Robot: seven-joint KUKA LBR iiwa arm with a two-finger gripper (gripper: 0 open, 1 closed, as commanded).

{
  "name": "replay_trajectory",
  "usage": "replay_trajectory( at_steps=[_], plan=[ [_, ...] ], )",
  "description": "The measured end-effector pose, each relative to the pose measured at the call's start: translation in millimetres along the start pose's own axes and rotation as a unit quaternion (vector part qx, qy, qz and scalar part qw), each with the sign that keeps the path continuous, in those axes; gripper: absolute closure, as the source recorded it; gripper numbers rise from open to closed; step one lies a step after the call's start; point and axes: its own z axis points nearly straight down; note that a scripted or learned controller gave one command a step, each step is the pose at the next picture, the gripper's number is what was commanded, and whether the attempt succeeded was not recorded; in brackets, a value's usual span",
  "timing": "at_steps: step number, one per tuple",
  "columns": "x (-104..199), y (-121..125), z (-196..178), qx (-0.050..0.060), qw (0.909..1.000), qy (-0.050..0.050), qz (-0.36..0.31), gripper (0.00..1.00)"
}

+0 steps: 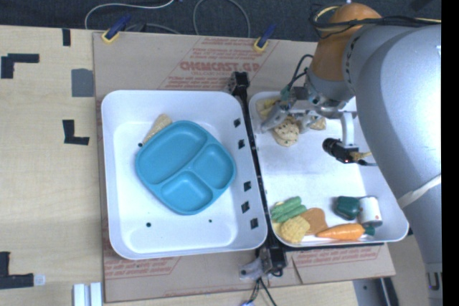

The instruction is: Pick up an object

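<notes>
We've got the gripper [287, 113] down at the far end of the right bin [315, 167], right over a speckled cookie [287, 131]. We can't tell what state it's in from here, and we see nothing lifted, so we'd call the pick not yet made. Nearer us in that bin sit green beans [287, 210], a cracker [295, 228] and a carrot [341, 231], untouched. Left of that bin, a blue tray [186, 166] lies alone.

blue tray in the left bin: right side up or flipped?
Right side up. The blue tray shows its three recessed compartments facing the camera and lies flat on the left bin floor, over a tan item at its upper edge.
</notes>
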Motion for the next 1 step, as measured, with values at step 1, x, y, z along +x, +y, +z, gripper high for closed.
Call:
replay_trajectory(
  at_steps=[1],
  plan=[
    [-1.5,-0.2,-10.4,-0.004,1.0,-0.003,0.001,1.0]
  ],
)
